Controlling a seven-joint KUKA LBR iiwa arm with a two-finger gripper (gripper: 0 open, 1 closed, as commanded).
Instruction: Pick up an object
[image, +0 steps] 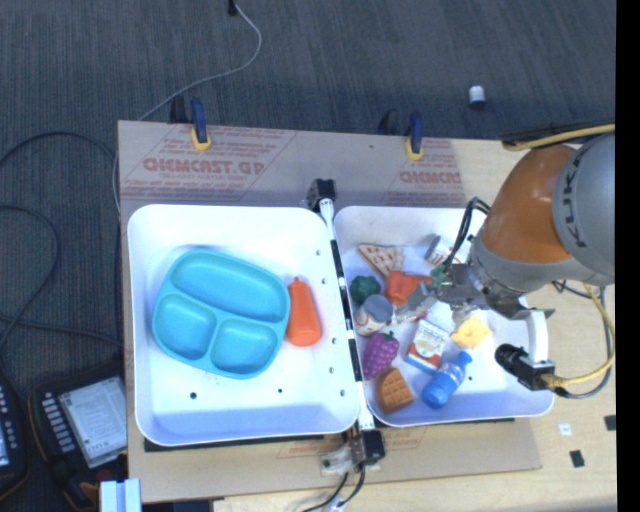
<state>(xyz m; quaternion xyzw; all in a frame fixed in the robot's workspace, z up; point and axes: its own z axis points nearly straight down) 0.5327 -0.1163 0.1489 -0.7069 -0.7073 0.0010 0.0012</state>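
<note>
Two shallow white bins sit side by side on the worktop (250, 165). The left bin (170, 400) holds a blue divided tray (222, 312) with three compartments, lying at centre left of the frame, and an orange carrot-shaped toy (302, 312) just beside the tray's right edge. The right bin (500, 405) is crowded with small toy foods — a waffle-patterned wedge (380, 258) near the top, a dark green piece (365, 287), an orange-red piece (402, 287), a purple grape cluster (379, 353), a brown bread-like piece (394, 389), a blue bottle (446, 379) lying tilted, a small red-and-white packet (429, 343) and a yellow piece (472, 331). The arm (545, 220) comes in from the right of the frame, its orange band over the bin's upper right corner, wrist bent down toward the middle of the pile. The tool (437, 285) hangs among the toys near the orange-red piece; whether it is open or closed cannot be told, and no object is visibly lifted.
</note>
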